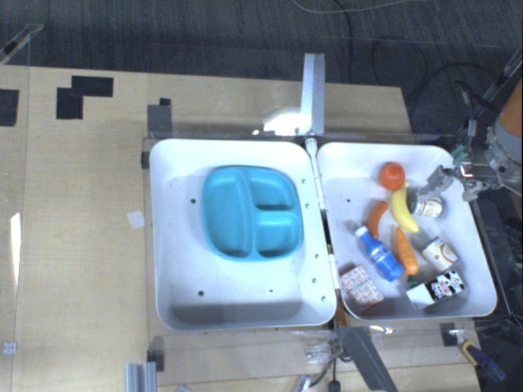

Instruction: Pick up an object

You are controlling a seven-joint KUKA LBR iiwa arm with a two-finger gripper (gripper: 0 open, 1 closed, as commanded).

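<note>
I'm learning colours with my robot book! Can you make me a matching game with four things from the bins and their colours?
Things:
1. sectioned tray
2. banana
3. ball
4. bottle

Colours and places:
A. yellow, right bin
B. dark blue with white label, right bin
C. light blue, left bin
D. orange-red, right bin

Pairs: 1-C, 2-A, 3-D, 4-B

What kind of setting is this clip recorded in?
Probably a robotics lab grasping bench: two white bins side by side, one holding toy items like a banana, loose cable on the dark floor, and a gripper reaching in.
</note>
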